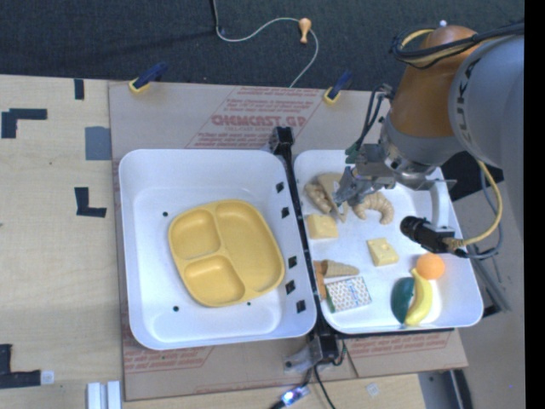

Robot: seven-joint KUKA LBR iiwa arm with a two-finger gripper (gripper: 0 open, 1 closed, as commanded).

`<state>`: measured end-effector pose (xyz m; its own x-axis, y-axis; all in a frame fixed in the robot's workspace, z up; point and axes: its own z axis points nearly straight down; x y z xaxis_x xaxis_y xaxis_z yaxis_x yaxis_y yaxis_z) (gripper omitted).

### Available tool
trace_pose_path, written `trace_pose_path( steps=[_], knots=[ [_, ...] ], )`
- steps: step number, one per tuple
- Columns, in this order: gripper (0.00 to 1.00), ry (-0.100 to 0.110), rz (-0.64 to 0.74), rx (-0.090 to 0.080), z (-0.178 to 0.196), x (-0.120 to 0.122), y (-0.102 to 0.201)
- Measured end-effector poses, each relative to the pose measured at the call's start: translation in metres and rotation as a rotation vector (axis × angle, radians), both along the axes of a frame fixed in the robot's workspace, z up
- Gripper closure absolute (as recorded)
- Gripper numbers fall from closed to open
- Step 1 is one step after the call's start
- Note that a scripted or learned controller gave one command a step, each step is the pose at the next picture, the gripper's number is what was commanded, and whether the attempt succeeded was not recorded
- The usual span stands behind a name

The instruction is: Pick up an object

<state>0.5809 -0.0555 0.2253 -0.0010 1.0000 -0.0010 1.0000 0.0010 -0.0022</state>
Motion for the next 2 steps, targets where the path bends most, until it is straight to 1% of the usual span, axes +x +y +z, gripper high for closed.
trace_pose_path(
  steps=[1, 2],
  knots=[
    [1.0, 0.0, -0.001, -0.001, -0.0089, 0.0083, -0.0097],
    [1.0, 0.0, 0.0, -0.001, -0.0115, 0.0099, -0.0029]
  ],
)
